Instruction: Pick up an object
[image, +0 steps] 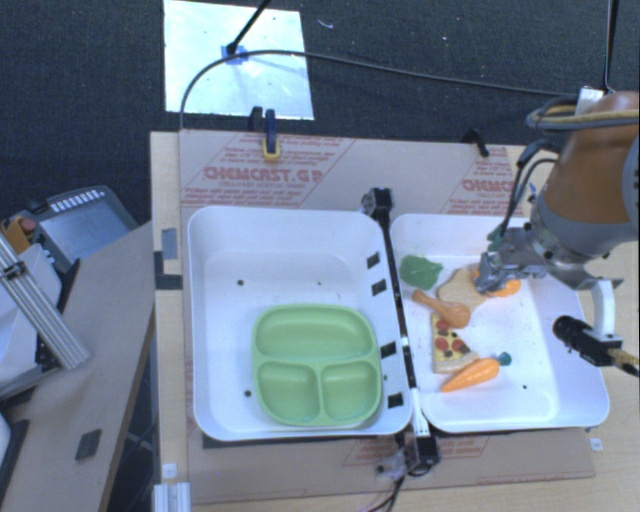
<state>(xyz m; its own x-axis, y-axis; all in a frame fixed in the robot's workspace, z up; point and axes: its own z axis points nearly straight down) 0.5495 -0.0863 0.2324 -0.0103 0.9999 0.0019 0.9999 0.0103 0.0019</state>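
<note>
The right white bin (585, 405) holds several toy foods. A green leaf piece (420, 270) lies at its back left, with a tan bread slice (458, 288) beside it. In front of those lie an orange drumstick-shaped piece (443, 306), a pizza slice (450, 348) and a carrot (472, 374). My gripper (488, 277) hangs low over the bin's back middle, at the right edge of the bread slice. A small orange piece (509, 289) lies just to its right. The wrist hides what is directly under the gripper.
The left white bin (225, 250) holds a green divided plate (318, 365). A black fixture (585, 340) juts over the right bin's right rim. The divider with black clips (392, 300) runs between the bins. A cable (250, 60) crosses the back.
</note>
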